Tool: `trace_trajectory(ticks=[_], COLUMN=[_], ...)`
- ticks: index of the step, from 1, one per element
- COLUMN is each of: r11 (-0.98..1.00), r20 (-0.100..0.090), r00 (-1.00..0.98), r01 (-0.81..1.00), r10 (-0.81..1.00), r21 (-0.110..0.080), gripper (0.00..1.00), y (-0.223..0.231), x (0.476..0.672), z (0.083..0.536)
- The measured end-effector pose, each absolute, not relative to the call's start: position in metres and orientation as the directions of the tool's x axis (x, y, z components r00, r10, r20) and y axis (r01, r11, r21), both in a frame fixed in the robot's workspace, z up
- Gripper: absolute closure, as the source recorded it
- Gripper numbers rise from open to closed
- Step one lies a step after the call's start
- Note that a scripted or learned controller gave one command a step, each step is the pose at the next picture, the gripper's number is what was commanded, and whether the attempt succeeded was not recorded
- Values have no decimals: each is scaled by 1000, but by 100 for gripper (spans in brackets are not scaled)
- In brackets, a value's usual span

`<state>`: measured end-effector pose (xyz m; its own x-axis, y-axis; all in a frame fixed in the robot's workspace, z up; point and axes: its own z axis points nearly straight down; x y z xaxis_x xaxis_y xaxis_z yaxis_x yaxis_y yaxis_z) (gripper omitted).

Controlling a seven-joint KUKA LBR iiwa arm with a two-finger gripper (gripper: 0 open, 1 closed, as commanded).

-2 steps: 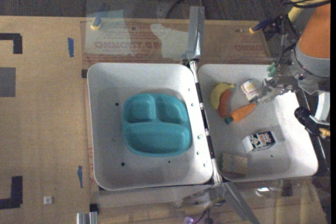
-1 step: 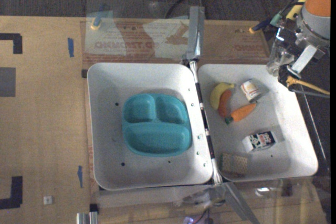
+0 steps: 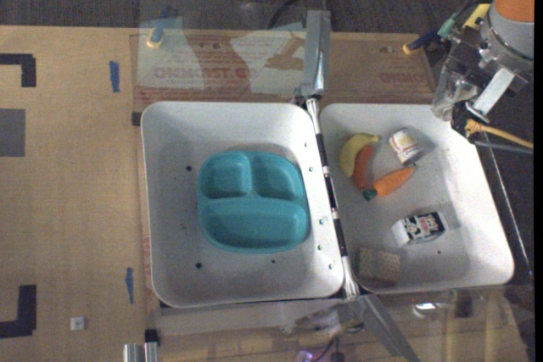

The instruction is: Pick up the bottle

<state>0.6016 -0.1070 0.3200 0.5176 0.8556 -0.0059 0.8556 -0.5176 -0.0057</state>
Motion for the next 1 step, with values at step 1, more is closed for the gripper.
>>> trace_trajectory(ticks=[1], r11=[-514], r20=[-9], r00=[513], r01=[858], r10=[858], r21=[-9], gripper=[100], y=[-104], x=[602], z=[328])
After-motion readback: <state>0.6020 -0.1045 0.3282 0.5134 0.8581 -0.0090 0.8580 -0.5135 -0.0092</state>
